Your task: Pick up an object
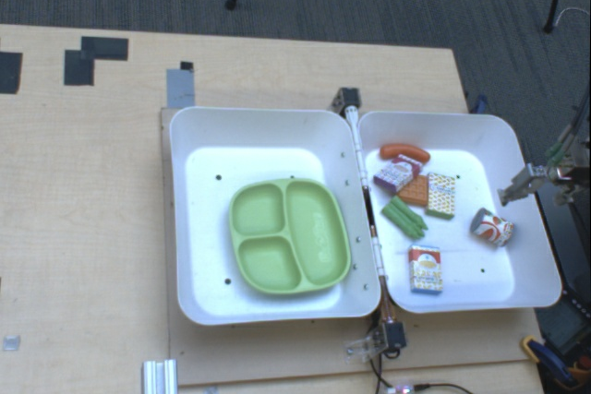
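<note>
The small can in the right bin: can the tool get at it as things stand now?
Probably yes. The small can lies apart from the other items in the right bin, nothing over it, and the tool sits at that bin's right rim, just above it in the picture.

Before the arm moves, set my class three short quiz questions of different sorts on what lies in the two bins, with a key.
1. True or false: the green divided plate lies in the left bin.
2. Which item lies nearest the right bin's far edge: A the red sausage, B the small can, C the red carton?
3. Fill in: the plate has ___ compartments.

Key: 1 true; 2 A; 3 three.
</note>
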